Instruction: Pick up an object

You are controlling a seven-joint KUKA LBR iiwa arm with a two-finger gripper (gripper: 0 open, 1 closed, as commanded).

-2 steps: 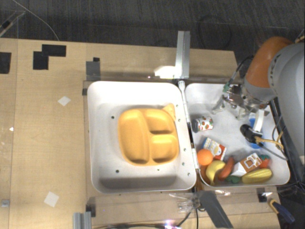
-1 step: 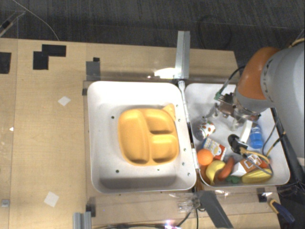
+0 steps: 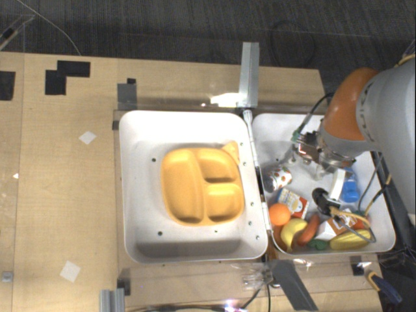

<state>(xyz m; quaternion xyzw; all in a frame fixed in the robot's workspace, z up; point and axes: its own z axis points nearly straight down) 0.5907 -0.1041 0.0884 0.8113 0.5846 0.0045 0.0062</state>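
Note:
My gripper (image 3: 307,153) hangs low over the back half of the right bin (image 3: 273,130), under the orange-banded wrist. Just in front of it and to its left lies a small white and red item (image 3: 281,177). A blue item (image 3: 350,190) sits to the gripper's right. Nearer the front wall lie a small red and white carton (image 3: 296,203), an orange (image 3: 279,214), a yellow fruit (image 3: 292,231), a red sausage-like piece (image 3: 311,227), a green piece (image 3: 320,244) and a banana (image 3: 351,240). Nothing can be seen between the gripper's tips.
The left bin (image 3: 133,174) holds a yellow divided tray (image 3: 198,184) near its middle. A metal post (image 3: 249,77) stands at the back between the two bins. The arm's grey body covers the right bin's far right corner.

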